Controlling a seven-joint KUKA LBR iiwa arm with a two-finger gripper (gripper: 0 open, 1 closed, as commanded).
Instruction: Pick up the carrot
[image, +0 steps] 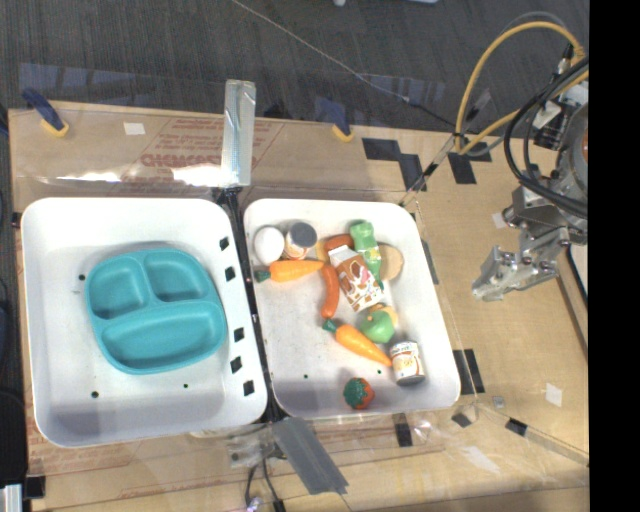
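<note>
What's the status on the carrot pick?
Gripper outside the bins, right of the right bin, holding nothing. Two carrots in that bin: one by the divider, one lower middle. Green apple touches the lower one.

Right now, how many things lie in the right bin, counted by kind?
Carrots: 2
Egg: 1
Cans: 2
Green bottle: 1
Carton: 1
Green apple: 1
Other pieces, too unclear to name: 4
Total: 12
</note>
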